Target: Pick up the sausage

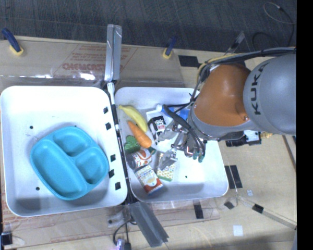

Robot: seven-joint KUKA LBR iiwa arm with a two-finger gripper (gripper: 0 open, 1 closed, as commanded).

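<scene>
Right-hand shallow white bin (pixel 211 184) on the worktop: cluttered along its left half. The grey arm with the orange band (pixel 221 100) reaches in from the right, and its pincer (pixel 188 146) hangs low over the bin's middle, above a small green-and-white packet (pixel 167 168). Cannot tell whether the pincer is released or clenched, as the wrist and metalwork mask it; nothing is visibly held. The sausage is hard to single out. My best candidate is the short reddish-brown piece (pixel 141 157) lying just below the green top of the orange toy carrot (pixel 139 134), left of the pincer and close to the bin's left wall. A yellow toy banana (pixel 134 116) lies above the carrot, and a small red-and-orange carton (pixel 149 179) sits just below the candidate. Its long axis appears to run roughly upper-left to lower-right, but it is too small and crowded to be sure, and I cannot tell one end from the other. To do this step well, I judge the pincer must shift left, turn so its closing line crosses that axis, and descend between carrot top and carton without nudging either. The left-hand white bin (pixel 13 139) holds a blue divided plastic tray (pixel 68 163).
</scene>
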